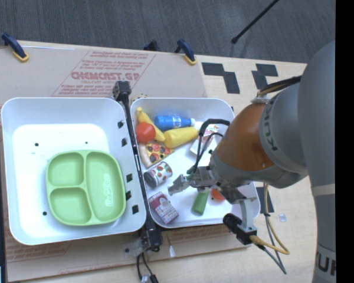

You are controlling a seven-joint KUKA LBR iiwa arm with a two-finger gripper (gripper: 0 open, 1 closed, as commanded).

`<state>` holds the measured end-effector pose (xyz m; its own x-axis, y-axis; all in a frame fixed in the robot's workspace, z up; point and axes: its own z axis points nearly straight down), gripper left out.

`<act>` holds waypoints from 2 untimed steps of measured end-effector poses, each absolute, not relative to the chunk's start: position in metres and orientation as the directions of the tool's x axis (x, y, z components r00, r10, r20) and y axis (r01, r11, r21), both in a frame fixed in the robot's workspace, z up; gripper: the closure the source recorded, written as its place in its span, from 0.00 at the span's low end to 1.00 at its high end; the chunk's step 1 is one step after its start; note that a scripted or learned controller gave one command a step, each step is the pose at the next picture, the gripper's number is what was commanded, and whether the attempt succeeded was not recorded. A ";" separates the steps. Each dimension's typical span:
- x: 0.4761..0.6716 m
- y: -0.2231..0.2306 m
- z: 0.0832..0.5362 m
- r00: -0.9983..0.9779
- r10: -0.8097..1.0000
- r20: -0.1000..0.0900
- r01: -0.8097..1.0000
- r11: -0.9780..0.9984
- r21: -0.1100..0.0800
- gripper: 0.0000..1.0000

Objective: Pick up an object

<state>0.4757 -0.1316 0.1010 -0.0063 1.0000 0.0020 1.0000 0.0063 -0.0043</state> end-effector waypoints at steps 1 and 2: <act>0.477 -0.132 0.111 -0.011 1.000 0.000 1.000 0.011 -0.004 1.00; 0.549 -0.137 0.286 -0.006 1.000 -0.003 1.000 0.006 0.006 1.00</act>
